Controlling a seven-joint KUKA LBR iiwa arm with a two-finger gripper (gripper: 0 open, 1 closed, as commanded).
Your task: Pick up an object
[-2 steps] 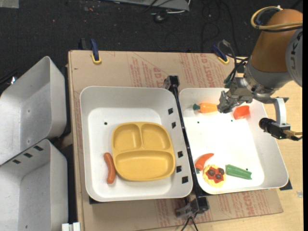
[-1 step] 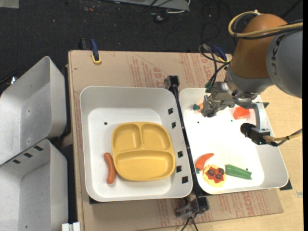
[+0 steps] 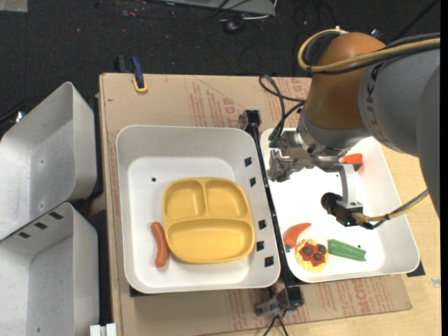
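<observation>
Gripper: over right bin's left edge, can't tell how wide it's set.
Plate: mid left bin, sausage just left.

Both bins plain white: left bin, right bin.
Left bin, centre: divided plate, solid yellow, no pattern.
Left bin, toward bottom-left corner: sausage, orange-brown.
Right bin, bottom edge: round piece, yellow with red blobs and dark specks (pizza-like pattern); green piece, plain green.
Right bin, toward bottom-left corner: pepper, red.
Right bin, toward top-right corner: small piece, orange-red.
Arm grey, orange band.
Bench: pale brown, faded red lettering.
Bench top-left corner: clamp, yellow and blue.
</observation>
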